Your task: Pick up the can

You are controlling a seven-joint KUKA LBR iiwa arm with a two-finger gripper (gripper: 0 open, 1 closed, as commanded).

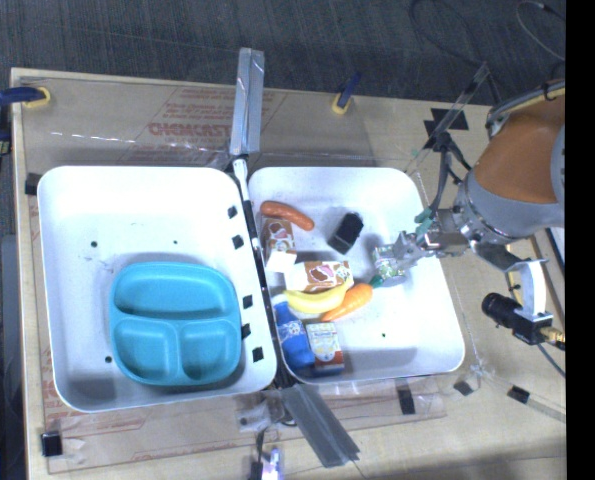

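Can (278,238): brown-labelled, lying on its side in the right bin, against the divider wall, just below the sausage
Gripper (389,264): low over the right bin's middle-right part, well apart from the can; I cannot tell how it is set, as it blurs with something shiny and crumpled beneath it
Arm (522,173): grey with orange band, reaching in from the right edge over the bin's right rim
Right bin (432,340): white, shallow, holding the clutter along its left half
Sausage (287,212): reddish, lying just above the can, near the divider
Black block (345,231): small and dark, between the can and the gripper, standing in the straight line between them
Snack packet (324,273): printed wrapper just below the can, touching the banana
Banana (312,300): yellow, curved, under the packet
Carrot (348,301): orange, lying against the banana's right end
Blue item (291,336): beside the divider, below the banana
Small carton (325,346): just right of the blue item, near the bin's front wall
Left bin (77,218): white, holding a blue compartment tray (177,321)
Bench (97,118): wooden, carrying both bins side by side
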